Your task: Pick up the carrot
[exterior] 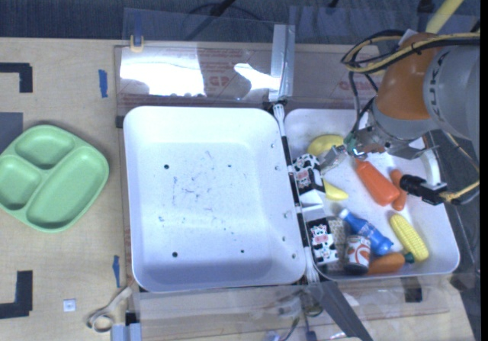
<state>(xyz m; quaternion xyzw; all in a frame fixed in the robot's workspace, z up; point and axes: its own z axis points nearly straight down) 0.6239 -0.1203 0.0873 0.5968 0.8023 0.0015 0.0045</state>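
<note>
The grey arm (457,95) reaches in from the right, over the right bin (450,255). It has an orange band (404,88) near its wrist. The end effector (339,152) hangs low over the back left part of that bin. I cannot tell if the end effector is wide or narrow. Nothing can be seen held in it.

The carrot (379,183) lies in the right bin, near the middle. It is orange and lies at a slant. It is just to the right of the end effector and a bit nearer the front. The end effector is not touching it.

A yellow fruit (324,141) sits just beside the end effector, toward the back. A small box with cow spots (305,173) is next to the bin's left wall. A corn cob (409,235) lies to the right of the carrot, nearer the front. A blue bottle (367,228) and a can (358,250) lie by the front wall. A smaller orange thing (387,262) lies there too.

The left bin (152,133) is white with faint blue marks. A green plate with three parts (49,177) sits on the surface (53,271), well to the left of both bins.
</note>
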